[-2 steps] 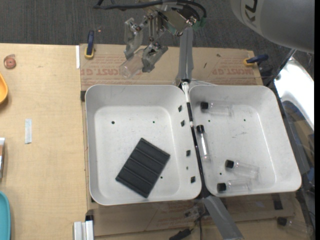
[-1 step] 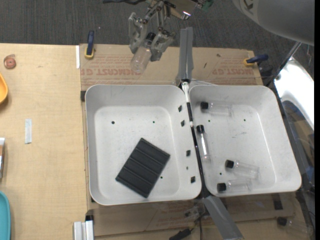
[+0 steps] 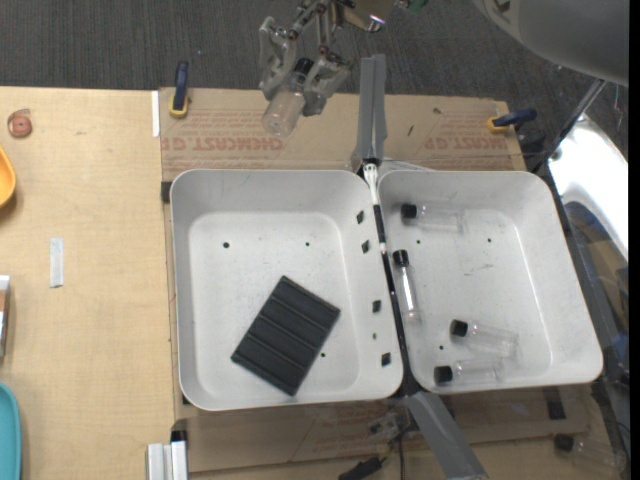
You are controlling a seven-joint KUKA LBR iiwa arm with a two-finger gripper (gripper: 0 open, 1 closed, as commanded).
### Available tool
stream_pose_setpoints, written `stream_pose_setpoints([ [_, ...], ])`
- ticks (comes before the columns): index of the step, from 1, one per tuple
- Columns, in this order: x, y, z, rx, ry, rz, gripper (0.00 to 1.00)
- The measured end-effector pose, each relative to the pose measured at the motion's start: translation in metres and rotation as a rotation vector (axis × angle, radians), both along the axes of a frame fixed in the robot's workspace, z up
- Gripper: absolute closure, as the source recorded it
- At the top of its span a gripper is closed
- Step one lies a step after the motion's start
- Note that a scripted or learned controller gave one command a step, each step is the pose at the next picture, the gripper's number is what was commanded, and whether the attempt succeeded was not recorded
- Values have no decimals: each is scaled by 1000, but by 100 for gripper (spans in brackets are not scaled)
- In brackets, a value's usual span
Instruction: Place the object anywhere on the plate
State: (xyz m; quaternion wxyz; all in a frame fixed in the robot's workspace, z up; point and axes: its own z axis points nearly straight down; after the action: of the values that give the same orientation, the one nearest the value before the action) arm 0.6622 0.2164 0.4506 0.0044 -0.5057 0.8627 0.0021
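**Clear vial held above the back edge of the left bin**

The gripper (image 3: 297,78) hangs high over the cardboard sheet (image 3: 330,133) just behind the left bin (image 3: 200,203), with a clear vial (image 3: 283,114) between its fingers, tilted down and to the left. The fingers are closed narrowly on the vial's upper part; its lower end pokes out below them.

Taking the left bin as the landmark: inside it, toward its front, a black ribbed plate (image 3: 287,334) lies flat and turned at a slant, apart from all four walls. The held vial is well apart from this plate, beyond the bin's rear wall.

Touching the left bin on its right side is the right bin (image 3: 560,268). Four more clear vials with black caps lie there: one (image 3: 432,215) near the rear, one (image 3: 404,281) along the wall shared with the left bin, and two (image 3: 483,336) (image 3: 466,372) near the front.

Behind the left bin's rear left corner, a yellow and blue clamp (image 3: 180,93) grips the cardboard; another clamp (image 3: 510,121) sits at the far right of the cardboard.
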Motion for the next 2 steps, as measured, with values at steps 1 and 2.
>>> stream_pose_setpoints([
  [1, 2, -2, 9, 5, -3, -6, 100],
  [2, -2, 1, -9, -5, 3, 268, 100],
])
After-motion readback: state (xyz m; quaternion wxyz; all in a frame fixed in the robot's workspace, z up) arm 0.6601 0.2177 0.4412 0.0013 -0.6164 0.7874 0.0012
